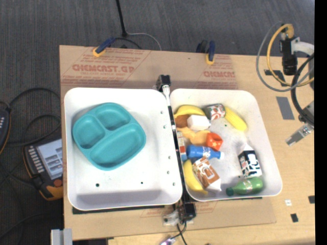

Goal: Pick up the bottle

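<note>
**Bottle pick: grasp planning**
We cannot tell how the gripper (302,131) jaws stand. The green bottle (246,187) lies on its side, well left of and below them, against the right bin (265,137) wall; likely light, stiff, slippery. We grasp mid-body.

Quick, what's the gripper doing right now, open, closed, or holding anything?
Gripper: at the frame's right edge beside the right bin; open or closed cannot be told.

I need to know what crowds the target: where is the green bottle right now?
The green bottle lies on its side in the right bin's near right corner, just below a black-and-white can, with a snack packet to its left.
</note>
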